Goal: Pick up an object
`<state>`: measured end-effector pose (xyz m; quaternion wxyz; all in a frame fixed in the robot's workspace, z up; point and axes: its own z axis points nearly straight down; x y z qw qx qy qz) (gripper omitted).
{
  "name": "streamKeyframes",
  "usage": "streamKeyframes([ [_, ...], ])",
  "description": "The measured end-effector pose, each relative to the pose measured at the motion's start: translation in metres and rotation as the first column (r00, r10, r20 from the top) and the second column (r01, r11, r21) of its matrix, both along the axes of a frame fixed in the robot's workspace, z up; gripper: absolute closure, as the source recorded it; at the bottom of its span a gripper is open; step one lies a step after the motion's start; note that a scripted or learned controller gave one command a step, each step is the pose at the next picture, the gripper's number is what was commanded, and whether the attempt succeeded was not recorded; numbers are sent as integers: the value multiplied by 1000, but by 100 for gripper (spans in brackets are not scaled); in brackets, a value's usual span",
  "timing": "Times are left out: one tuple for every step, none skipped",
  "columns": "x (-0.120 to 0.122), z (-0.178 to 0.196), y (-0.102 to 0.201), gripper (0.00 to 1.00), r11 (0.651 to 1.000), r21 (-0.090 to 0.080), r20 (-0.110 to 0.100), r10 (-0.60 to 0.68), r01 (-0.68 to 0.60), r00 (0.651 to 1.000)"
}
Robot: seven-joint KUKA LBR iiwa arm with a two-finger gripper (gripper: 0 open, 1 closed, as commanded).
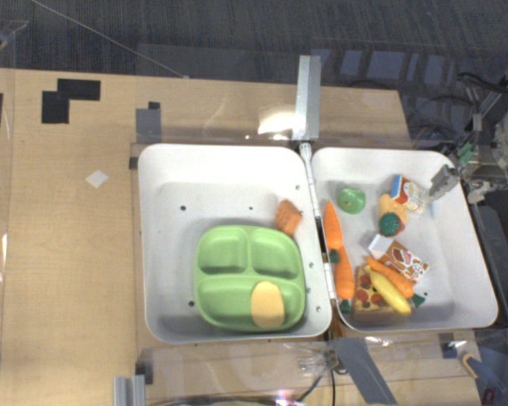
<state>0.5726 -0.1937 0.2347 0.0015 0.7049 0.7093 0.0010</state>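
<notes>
In left bin: one green tray, one yellow piece.

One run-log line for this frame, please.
pincer: over right white bin, far-right edge | holding: nothing seen | green divided plate: left bin, carries yellow oval piece

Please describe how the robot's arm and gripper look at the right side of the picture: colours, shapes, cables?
Little of it is visible. The grey metal gripper reaches over the right white bin's far corner as a thin, pale tip. Behind it sit grey and dark parts, a small green spot, dark cables, and an orange patch at the frame edge.
</notes>
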Motion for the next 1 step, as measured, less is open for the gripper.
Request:
streamKeyframes([
  [12,-138,37,0,999,0,3,34,-34,999],
])
